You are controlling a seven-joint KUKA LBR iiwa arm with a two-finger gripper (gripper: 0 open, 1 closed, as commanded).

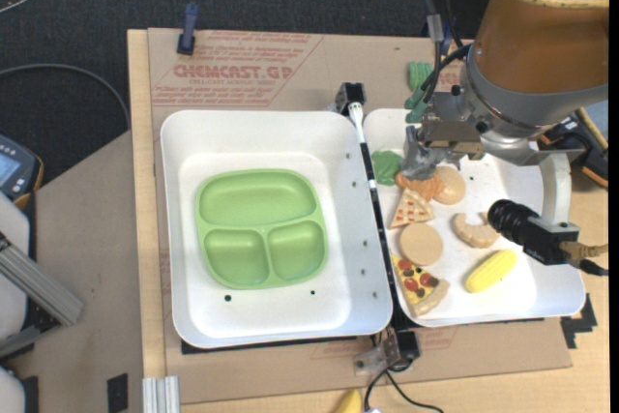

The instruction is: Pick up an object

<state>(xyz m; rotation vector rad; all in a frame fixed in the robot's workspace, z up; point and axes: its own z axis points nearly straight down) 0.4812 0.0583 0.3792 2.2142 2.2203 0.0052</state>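
A brown cardboard sheet (242, 73) printed with red lettering covers the bench, and the grey arm (542, 24) with its orange band comes in at 2 o'clock of the view. The left white bin (184, 140) holds a light green divided plate (259, 227) with three compartments, lying flat at the bin's middle. The right white bin (542, 300) holds all the toy food. The gripper (422, 165) hangs low at 10 o'clock of this bin, just over the 10 o'clock edge of a peach-coloured rounded piece (448, 187); whether it is spread, pressed together or pinching anything cannot be told. A green leafy piece (387, 166) lies at 9 o'clock of the gripper, against the bin's wall. Going down that side toward 7 o'clock come a small pizza slice (413, 208), a round tan biscuit (422, 244) just beside it, and a pepperoni pizza slice (423, 285). A bitten tan pastry (475, 230) sits near the bin's middle, and a yellow oblong piece (490, 271) lies at 5 o'clock of it. A blue clip (188, 28) sits at the cardboard's 11 o'clock edge.
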